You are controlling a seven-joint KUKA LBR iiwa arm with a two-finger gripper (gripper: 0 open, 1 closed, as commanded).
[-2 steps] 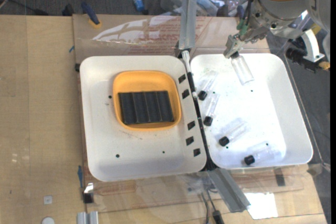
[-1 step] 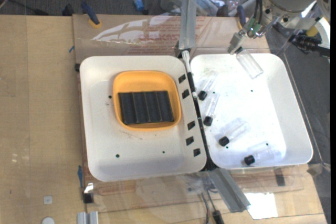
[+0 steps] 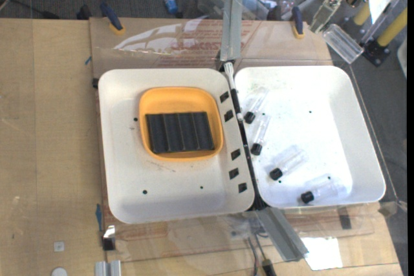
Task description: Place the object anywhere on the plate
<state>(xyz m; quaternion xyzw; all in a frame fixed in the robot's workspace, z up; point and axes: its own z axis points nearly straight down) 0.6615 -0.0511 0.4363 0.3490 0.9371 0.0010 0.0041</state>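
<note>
Already the black ribbed block [image 3: 180,132] lies on the orange plate [image 3: 181,93], mid left bin [image 3: 123,171]. Clear black-capped vials [image 3: 286,161] toward the right bin's [image 3: 323,100] front edge blur into white. My gripper's width I cannot tell.

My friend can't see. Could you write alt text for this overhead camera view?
Two shallow white bins sit side by side on a wooden bench: the left bin holds an orange plate with a ridged black tray on it, and the right bin holds several clear vials with black caps.
</note>
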